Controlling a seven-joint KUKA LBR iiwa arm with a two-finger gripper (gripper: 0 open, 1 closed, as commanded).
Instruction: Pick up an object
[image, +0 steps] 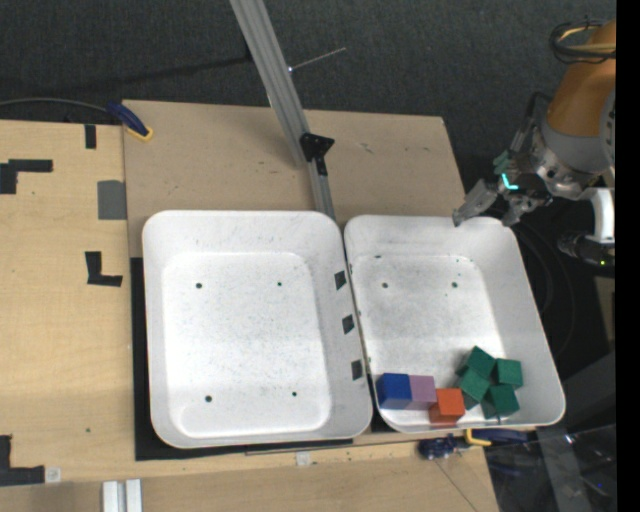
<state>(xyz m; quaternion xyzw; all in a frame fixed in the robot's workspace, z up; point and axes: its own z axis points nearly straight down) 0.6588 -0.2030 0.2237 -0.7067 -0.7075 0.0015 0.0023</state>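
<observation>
blocks (478, 385): clustered at near right corner of right bin (520, 270).
your gripper (488, 204) hangs over its far rim, fingers apart, holding nothing.

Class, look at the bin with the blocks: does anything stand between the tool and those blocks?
Nothing visible does. The tool is at the far rim of the right bin; the blocks cluster in its near corner, with bare bin floor between.

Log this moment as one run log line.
gripper: over right bin's far rim, nothing held | blocks: clustered at near edge | pick: not started
</observation>
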